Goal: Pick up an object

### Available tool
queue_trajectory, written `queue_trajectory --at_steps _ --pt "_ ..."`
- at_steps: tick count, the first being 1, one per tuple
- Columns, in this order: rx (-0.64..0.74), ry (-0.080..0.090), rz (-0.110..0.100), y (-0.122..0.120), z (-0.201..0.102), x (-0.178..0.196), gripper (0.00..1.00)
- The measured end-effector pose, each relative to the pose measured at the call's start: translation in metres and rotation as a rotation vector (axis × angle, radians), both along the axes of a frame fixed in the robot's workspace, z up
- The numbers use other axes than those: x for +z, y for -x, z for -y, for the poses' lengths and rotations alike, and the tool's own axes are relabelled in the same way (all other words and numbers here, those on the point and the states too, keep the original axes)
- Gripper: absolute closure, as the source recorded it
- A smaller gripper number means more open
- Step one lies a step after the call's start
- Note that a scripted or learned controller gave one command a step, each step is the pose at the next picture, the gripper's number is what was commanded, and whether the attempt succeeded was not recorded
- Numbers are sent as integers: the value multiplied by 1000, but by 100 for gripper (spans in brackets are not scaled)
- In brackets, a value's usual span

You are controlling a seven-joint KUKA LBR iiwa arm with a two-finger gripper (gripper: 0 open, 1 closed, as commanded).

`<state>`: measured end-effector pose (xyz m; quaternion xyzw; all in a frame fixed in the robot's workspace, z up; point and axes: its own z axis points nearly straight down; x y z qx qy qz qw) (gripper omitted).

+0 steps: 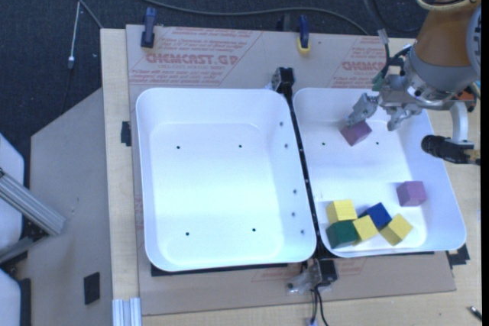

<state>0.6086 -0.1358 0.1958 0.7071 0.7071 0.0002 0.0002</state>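
1. Nearest the camera, in the right bin (443, 237), a cluster is seen: yellow block (341, 210), green block (342, 233), blue block (377, 214), further yellow blocks; presumably left touching, so less easily gripped.
2. A purple block (412, 193) lies apart.
3. Farther back, a mauve block (356, 133) lies isolated, probably the target.
4. The claw (380, 112) is spread open just above it; nothing is held.

Arm (451, 19) cut off by the top and right edges, upper links out of frame. Gripper (380, 112) fingertips too small and blurred to read against the purple block (356, 133); contact can't be judged. Green block (343, 233) partly hidden behind the yellow block (341, 211). Left-edge metal rail (30, 202) cropped.
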Motion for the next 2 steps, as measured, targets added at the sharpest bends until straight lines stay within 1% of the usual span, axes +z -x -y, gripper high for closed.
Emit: queue_trajectory --at_steps 1,2 --pt "-3 -1 -9 -31 57 -112 0" --pt "0 0 1 -34 55 -95 100"
